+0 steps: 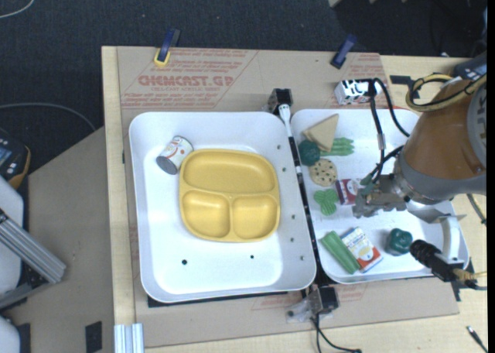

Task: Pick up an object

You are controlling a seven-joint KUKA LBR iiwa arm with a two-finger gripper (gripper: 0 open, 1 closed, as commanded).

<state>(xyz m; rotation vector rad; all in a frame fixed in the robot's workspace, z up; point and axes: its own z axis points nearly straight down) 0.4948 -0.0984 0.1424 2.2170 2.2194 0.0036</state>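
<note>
Camera view: green stick point(336, 251) lies diagonally, upper-left to lower-right, near hand point(370, 203).

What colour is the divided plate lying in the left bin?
Yellow: the divided plate shows clearly in the camera view, lying in the left bin.

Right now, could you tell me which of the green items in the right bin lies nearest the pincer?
The small green piece just left of the pincer; the green stick and teal round piece lie farther.

Blue clamps point(166, 46) on cardboard sheet point(232, 77)
</note>
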